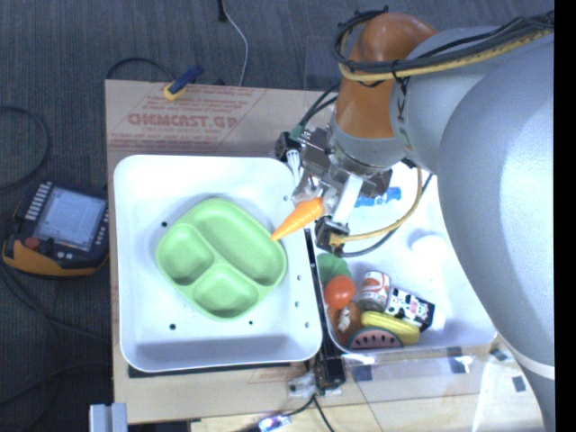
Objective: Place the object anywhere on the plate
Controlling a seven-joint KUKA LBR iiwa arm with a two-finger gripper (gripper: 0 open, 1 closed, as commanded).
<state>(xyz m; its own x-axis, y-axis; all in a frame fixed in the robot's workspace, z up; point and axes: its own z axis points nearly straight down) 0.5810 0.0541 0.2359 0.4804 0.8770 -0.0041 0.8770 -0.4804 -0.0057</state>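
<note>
Green plate (pixel 220 257): left bin, its near rim just beside the carrot's tip. Carrot (pixel 298 218): long axis slanting down-left toward plate, thick end clamped in my gripper (pixel 321 207), poised over the divide between bins.

One fixed overhead camera, slanted down on both bins (pixel 135 241).
</note>
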